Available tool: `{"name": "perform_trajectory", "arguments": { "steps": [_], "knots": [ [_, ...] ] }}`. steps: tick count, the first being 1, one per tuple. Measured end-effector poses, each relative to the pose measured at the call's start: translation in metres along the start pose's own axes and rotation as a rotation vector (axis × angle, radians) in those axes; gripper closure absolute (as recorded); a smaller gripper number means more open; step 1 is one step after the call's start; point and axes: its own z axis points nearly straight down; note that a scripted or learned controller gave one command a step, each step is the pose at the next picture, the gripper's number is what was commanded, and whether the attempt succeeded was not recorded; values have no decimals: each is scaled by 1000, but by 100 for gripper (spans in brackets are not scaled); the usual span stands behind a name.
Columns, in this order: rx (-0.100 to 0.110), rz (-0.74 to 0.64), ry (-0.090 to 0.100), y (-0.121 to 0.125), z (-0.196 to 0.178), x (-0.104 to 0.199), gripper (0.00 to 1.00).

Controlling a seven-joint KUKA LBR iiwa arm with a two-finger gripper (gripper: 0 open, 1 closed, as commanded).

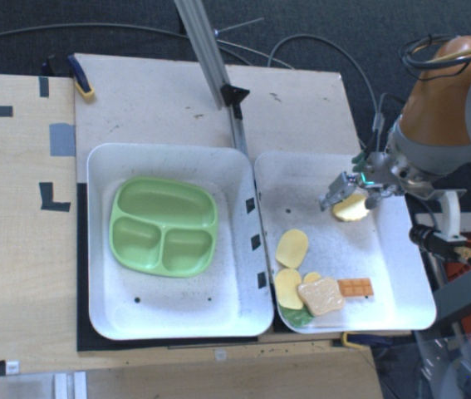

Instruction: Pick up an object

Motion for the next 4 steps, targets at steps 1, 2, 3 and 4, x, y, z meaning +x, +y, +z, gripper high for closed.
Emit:
{"name": "perform_trajectory", "arguments": {
  "steps": [1, 2, 3, 4],
  "knots": [
    [6, 2, 0, -3, 50, 10, 0],
    [6, 2, 0, -14, 100, 10, 0],
    [6, 2, 1, -16, 154, 11, 0],
    [4, 0, 2, -15, 141, 12, 100]
  ]
}}
